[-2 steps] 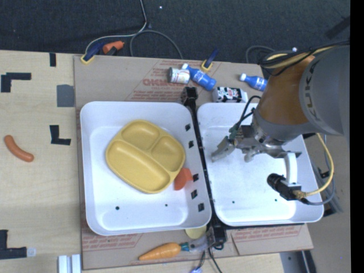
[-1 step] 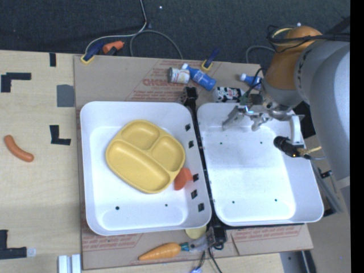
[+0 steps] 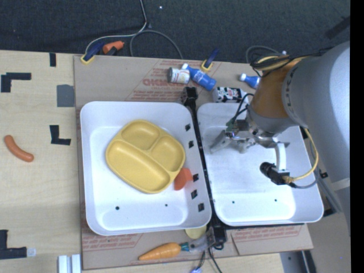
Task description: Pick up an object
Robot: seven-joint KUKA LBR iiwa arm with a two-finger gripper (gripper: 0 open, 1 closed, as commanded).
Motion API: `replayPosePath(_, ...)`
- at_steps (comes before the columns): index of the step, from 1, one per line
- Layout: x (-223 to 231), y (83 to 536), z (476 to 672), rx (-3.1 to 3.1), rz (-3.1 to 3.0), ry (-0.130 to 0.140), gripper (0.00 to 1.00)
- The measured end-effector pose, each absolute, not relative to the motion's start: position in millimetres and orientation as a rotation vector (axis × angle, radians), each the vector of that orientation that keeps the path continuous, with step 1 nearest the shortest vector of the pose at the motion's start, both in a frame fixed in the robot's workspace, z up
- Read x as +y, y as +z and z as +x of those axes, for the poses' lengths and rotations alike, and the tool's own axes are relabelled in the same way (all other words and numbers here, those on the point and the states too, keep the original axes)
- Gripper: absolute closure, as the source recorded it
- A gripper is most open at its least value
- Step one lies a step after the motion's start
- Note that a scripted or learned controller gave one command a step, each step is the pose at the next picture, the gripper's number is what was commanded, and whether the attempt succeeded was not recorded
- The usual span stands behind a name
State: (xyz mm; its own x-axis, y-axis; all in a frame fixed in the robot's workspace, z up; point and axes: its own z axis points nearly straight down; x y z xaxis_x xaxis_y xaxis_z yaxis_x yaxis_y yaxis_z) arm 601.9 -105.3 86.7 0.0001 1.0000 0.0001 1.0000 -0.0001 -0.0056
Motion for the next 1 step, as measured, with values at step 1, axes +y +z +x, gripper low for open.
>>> replayPosePath(1,-94.0,85.6,651.4,-2.224,-2.221,0.0,0.0)
